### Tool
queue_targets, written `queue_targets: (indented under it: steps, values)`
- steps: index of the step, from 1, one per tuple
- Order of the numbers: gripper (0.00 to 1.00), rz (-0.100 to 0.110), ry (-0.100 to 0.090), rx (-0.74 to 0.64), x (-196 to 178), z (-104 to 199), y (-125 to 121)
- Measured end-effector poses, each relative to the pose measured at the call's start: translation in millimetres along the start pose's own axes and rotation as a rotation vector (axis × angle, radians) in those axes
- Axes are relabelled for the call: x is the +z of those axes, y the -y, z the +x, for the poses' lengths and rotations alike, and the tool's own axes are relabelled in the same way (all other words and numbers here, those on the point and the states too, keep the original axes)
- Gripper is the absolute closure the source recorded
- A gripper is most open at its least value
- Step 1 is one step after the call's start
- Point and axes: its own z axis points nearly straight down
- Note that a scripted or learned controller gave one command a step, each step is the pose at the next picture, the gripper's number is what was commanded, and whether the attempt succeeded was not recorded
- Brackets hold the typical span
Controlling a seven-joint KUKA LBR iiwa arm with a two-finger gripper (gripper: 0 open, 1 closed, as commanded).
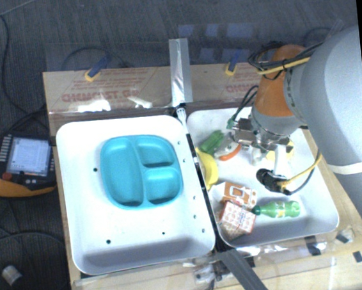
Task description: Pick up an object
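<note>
— Which step was the arm on?
— Its gripper (256, 145) hung low in the right bin (314, 185) beside the green object (210, 140); whether it held anything could not be told. Next it needed a clean lift.
— The count?
— Two bins, one blue tray (140, 170), two cartons (237, 210), one green bottle (276, 210), one banana (209, 170).

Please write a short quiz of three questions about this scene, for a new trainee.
1. True or false: the blue divided tray lies in the left bin.
2. Which thing lies nearest the front wall of the right bin? A) green bottle B) banana C) gripper
3. Fill in: the arm has an ___ band above the wrist.

Key: 1 true; 2 A; 3 orange.
</note>
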Motion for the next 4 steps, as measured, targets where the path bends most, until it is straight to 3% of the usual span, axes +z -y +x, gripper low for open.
queue_targets:
  steps: [1,2,3,4]
  values:
    - [0.0,-0.009,-0.003,0.081,7,15,-30]
    - [1.0,-0.011,0.001,0.079,-4,15,-31]
    - [1.0,-0.007,0.004,0.079,-11,14,-30]
    - [1.0,-0.001,0.0,0.012,-102,67,-41]
